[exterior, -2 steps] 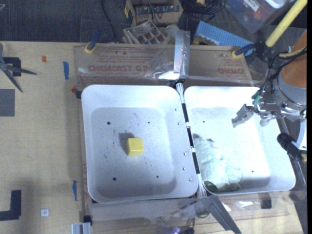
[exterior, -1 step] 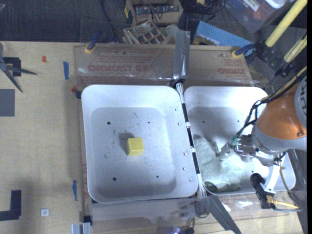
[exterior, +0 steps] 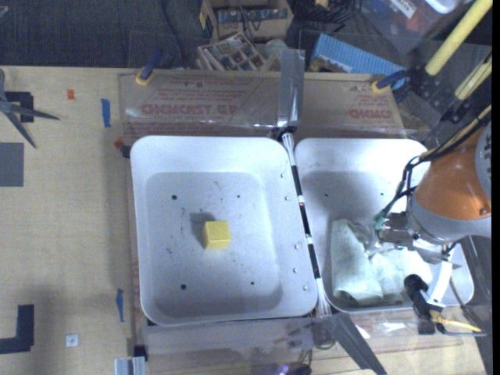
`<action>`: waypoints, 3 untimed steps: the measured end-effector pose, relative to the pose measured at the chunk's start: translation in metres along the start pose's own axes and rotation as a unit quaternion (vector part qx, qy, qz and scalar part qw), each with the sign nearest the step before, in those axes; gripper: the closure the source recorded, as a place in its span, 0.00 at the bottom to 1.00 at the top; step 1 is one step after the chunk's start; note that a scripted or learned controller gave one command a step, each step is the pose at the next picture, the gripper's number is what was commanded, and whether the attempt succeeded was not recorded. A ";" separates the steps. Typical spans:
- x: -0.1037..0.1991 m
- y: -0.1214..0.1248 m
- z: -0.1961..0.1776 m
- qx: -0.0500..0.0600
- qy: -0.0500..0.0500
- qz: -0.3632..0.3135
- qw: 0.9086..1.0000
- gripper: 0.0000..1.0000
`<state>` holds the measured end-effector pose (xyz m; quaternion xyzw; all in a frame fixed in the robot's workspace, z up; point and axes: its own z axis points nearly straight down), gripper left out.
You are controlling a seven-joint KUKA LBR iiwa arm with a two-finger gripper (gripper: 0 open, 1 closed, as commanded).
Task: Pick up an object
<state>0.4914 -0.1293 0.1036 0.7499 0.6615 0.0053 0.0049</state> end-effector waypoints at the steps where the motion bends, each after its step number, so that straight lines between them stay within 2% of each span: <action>1: -0.017 -0.010 -0.047 0.006 -0.003 0.169 0.986 1.00; 2: 0.019 -0.011 0.012 -0.001 -0.003 0.345 0.939 1.00; 3: 0.040 0.056 -0.047 0.007 -0.001 0.016 1.000 1.00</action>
